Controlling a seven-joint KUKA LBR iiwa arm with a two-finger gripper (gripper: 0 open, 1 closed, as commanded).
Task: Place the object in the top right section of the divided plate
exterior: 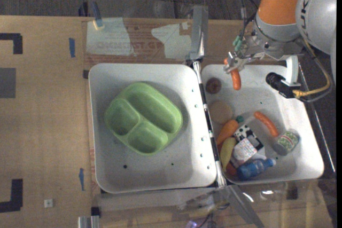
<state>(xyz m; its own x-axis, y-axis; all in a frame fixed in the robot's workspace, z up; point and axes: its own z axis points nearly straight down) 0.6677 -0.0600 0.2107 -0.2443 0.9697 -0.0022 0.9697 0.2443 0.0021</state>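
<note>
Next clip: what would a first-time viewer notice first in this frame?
Probably the green divided plate, alone in the left bin. Next, the grey and orange arm at upper right, its hand above the right bin with a small orange piece hanging at its tip. Then the heap of toy food and a blue bottle crowding that bin's near left side.

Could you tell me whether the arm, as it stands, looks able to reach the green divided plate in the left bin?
Probably yes: the pincer hangs over the right bin, the divided plate lies uncovered, and just the low bin walls stand between.
</note>
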